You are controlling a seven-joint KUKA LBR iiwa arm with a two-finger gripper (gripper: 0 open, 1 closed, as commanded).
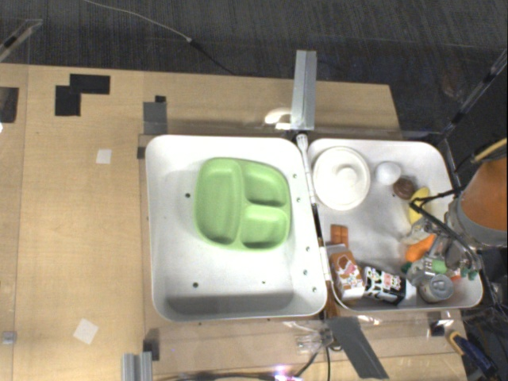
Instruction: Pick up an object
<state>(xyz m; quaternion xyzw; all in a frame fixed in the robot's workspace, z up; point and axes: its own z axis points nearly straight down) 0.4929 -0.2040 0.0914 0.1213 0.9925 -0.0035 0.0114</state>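
The gripper (444,262) hangs low over the near right corner of the right bin (444,153); whether it is spread or pressed together cannot be told amid the clutter there. Just beside it lie an orange piece (418,248) and a grey round object (436,289). Slightly farther off are a yellow item (418,199) and a brown ball (405,187). To its left sit a black-and-white carton (384,284) and a white bowl (341,176). Well beyond, in the left bin (171,276), rests a green divided tray (242,202).
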